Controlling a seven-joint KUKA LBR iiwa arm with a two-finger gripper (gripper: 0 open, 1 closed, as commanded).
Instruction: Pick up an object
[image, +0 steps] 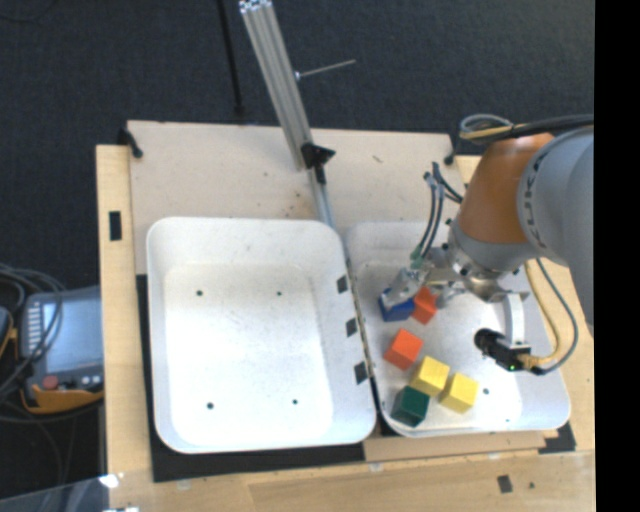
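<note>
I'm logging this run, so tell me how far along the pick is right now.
Done: the grey arm with the orange band has reached into the right white bin, its claw low beside the blue cube and small orange-red block. In hand: nothing visibly lifted; whether the claw grips anything is unclear. Left: secure and raise one block. The orange cube, two yellow cubes and green cube lie untouched.

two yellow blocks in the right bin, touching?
Cannot tell. In the camera view the upper yellow block and lower yellow block sit corner to corner; no clear gap or contact shows.
</note>
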